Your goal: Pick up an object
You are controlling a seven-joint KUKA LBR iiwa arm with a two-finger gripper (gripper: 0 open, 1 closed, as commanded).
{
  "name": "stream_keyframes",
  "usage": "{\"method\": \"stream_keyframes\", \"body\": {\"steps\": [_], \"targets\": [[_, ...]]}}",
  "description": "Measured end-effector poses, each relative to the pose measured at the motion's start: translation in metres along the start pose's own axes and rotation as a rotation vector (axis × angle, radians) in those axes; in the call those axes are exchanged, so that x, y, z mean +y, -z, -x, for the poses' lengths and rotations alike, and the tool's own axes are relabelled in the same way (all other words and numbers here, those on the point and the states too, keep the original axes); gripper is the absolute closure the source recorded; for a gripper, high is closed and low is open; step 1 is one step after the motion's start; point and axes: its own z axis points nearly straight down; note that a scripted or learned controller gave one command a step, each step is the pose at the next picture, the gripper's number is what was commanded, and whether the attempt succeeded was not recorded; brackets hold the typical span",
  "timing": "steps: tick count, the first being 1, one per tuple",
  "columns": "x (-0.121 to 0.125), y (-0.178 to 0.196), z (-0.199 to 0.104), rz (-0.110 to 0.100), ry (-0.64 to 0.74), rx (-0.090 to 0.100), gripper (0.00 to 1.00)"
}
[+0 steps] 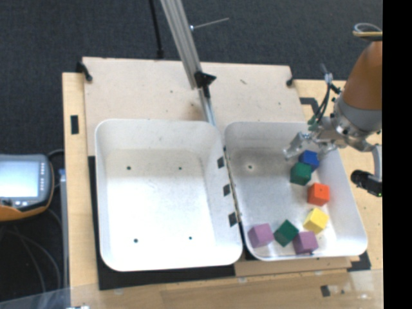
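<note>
Several small blocks lie in the right bin [257,172]. A blue block [310,159] sits near the bin's far right, with a dark green block [300,173] touching its near side. In front of them come an orange block [318,193] and a yellow block [315,220]. Along the bin's front edge lie a second green block [286,232] and two purple blocks [260,234] [305,241]. My gripper [308,145] hangs low just behind and above the blue block, and its metal tip overlaps the block's far edge. Nothing is seen lifted.
The left bin [161,192] stands beside the right one, their rims meeting at the middle. A slanted aluminium post [183,37] rises behind the bins. The arm's orange band [365,76] enters from the right. A pendant screen [22,179] sits off the bench's left.
</note>
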Motion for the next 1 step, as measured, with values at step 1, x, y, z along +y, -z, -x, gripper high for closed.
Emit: {"method": "stream_keyframes", "body": {"steps": [1], "targets": [[-0.0460, -0.0067, -0.1083, -0.001, 0.004, 0.003, 0.00]]}}
